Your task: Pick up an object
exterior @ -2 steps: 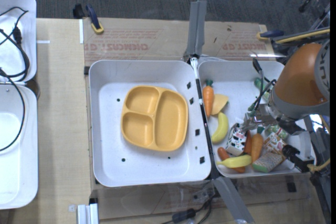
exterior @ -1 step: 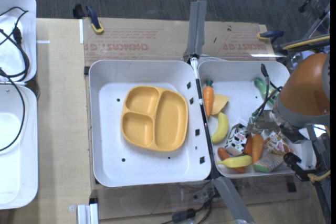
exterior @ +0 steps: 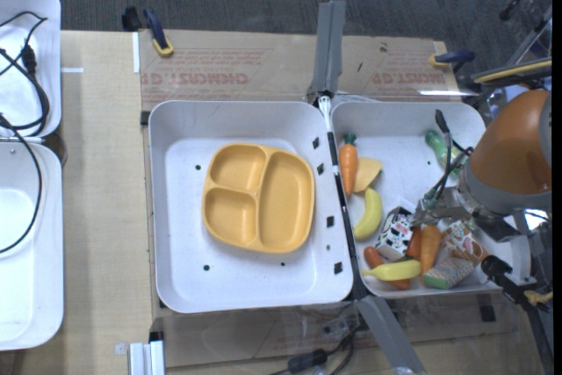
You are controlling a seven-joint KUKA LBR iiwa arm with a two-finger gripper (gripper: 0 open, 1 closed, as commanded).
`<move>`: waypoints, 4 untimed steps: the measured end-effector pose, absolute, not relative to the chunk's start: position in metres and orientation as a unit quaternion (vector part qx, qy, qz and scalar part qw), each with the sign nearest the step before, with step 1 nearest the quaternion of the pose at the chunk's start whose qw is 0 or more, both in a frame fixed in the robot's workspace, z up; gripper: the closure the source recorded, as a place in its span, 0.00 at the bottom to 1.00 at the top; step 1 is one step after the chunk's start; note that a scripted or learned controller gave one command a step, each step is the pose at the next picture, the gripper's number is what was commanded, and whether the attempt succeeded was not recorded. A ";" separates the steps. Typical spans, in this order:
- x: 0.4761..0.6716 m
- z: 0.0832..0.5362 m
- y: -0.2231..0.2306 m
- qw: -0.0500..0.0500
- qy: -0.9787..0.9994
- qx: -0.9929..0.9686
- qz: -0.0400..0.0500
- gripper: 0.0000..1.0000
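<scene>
Gripper (exterior: 436,208) hangs just above orange carrot (exterior: 429,247).

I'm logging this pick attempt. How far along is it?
Done: the arm has reached in over the right bin, above the heap of toy food. In hand: it seems to be coming down by the orange carrot and the black-and-white cow toy; a grip is not visible. Left: grasping and lifting. The yellow tray lies in the left bin.

Yellow divided tray (exterior: 259,198) in left bin (exterior: 167,215), carrot (exterior: 349,164), bananas (exterior: 370,213), toys in right bin (exterior: 395,120), arm (exterior: 518,154) above.
</scene>
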State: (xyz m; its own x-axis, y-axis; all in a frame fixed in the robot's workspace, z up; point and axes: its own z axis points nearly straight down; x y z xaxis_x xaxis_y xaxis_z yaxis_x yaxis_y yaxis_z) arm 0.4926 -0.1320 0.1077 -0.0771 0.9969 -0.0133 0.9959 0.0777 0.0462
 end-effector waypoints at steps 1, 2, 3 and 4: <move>0.494 0.108 -0.127 0.026 0.847 0.531 0.008 0.00; 0.494 0.108 -0.134 0.026 0.895 0.445 0.006 0.00; 0.553 0.160 -0.149 0.000 0.842 0.539 -0.001 0.00; 0.584 0.185 -0.216 0.001 0.899 0.438 -0.001 0.00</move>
